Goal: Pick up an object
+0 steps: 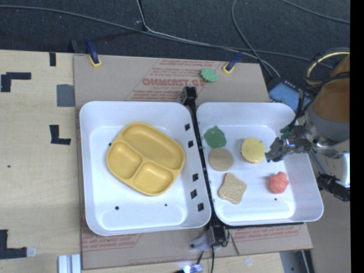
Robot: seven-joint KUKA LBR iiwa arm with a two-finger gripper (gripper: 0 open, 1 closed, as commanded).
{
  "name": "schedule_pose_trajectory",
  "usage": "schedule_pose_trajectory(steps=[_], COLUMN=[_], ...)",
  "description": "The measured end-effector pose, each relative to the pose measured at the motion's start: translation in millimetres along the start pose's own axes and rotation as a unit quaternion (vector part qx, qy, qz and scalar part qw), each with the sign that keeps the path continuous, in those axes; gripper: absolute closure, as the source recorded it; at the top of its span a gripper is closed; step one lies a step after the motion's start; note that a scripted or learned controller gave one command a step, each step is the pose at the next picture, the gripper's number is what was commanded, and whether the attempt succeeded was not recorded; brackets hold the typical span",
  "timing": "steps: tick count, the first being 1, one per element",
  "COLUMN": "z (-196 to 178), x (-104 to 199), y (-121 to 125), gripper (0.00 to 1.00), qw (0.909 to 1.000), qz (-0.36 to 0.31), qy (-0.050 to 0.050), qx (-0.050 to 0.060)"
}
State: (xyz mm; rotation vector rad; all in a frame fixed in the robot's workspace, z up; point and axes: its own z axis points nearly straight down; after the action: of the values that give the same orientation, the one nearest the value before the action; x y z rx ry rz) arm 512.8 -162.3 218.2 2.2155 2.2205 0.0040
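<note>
I have the end effector (277, 151) low over the right bin (296, 206), at three o'clock from the yellow disc (252, 150) and just beside it, probably lining up a grasp. Nothing sits between its tips (how wide they stand, I cannot tell). The red piece (278, 182) lies toward five o'clock.
</note>
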Motion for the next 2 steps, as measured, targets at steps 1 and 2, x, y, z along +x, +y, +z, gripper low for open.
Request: schedule_pose_trajectory(steps=[1, 2], z=[-2.8, 6.3], x=[0.3, 53.5], y=[0.3, 8.5], gripper=[1.0, 1.0], qw=[1.0, 1.0], qz=[0.001, -0.002], qy=[0.001, 0.001], qx=[0.003, 0.003])
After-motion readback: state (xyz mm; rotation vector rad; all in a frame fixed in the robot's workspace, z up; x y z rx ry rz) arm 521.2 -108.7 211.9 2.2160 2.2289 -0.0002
